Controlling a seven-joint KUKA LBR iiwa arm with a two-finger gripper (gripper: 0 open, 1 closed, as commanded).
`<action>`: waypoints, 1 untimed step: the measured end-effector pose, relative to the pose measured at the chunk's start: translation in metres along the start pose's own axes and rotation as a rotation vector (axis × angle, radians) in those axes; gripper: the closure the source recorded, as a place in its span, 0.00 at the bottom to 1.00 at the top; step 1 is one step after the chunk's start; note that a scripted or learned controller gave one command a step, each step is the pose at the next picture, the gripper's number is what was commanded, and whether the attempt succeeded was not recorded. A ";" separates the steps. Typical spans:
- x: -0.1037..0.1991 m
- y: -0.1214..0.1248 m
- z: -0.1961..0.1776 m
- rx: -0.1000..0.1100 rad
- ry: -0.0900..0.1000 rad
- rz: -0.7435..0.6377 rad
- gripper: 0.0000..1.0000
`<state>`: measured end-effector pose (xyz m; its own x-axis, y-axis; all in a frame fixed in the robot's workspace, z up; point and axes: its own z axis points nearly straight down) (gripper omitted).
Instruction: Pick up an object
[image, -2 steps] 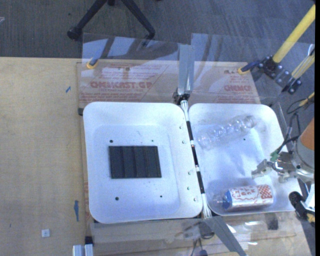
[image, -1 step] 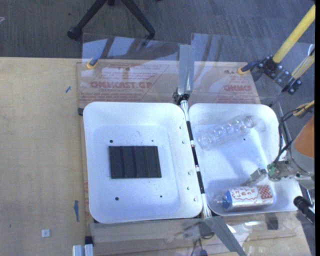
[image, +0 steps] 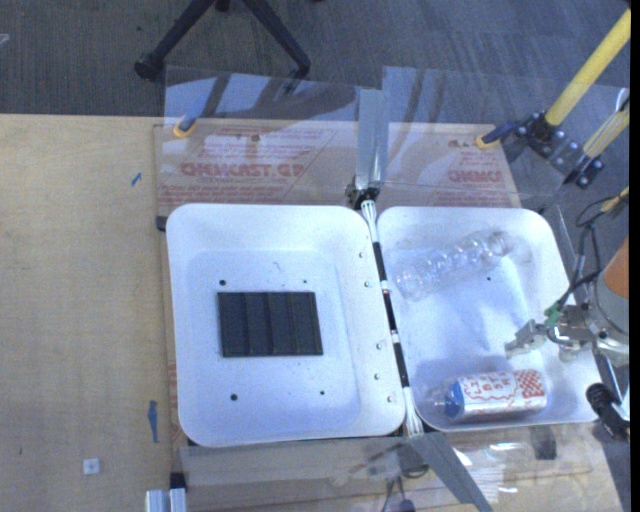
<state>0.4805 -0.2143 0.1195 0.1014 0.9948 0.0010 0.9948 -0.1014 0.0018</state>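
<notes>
A clear plastic bottle lies on its side at the back of the right bin. A red-and-white patterned container with a blue end lies along that bin's front wall. A dark ribbed rectangular pad lies flat in the middle of the left bin. My gripper hangs over the right side of the right bin, just above and to the right of the patterned container. It is open with nothing between its fingers.
A metal divider runs between the two bins. Clear plastic sheets with red lettering lie behind the bins. A yellow-handled clamp sticks up at the back right. Bare wooden bench top stretches to the left.
</notes>
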 end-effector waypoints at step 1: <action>0.004 0.001 0.031 0.001 0.010 -0.144 0.00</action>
<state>0.4824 -0.2106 0.0886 -0.0422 0.9991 0.0106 0.9991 0.0422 0.0016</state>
